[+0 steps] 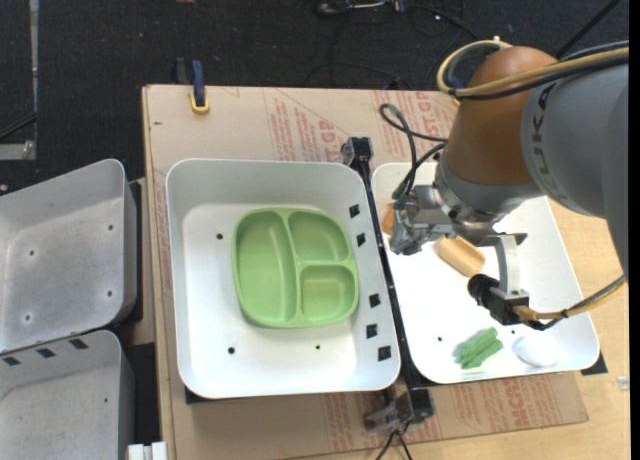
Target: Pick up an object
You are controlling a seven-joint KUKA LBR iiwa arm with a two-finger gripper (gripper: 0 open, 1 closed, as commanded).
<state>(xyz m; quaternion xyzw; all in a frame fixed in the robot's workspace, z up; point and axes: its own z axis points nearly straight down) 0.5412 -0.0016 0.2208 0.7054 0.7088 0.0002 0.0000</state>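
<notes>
My gripper [412, 233] hangs over the left part of the right bin [430, 348], under the arm's orange wrist band. A tan, bread-like object [462, 254] lies just right of it, partly hidden by the wrist. A green leafy object [478, 348] lies near the bin's front edge, and a white rounded object [537, 350] sits at its front right corner. The left bin [200, 198] holds a green divided plate [296, 268].
A black divider with clips [378, 258] runs between the two bins. Cables trail from the wrist over the right bin. White bin lids [60, 248] lie off the bench at the left. A yellow clamp [199, 98] sits at the bench's far left corner.
</notes>
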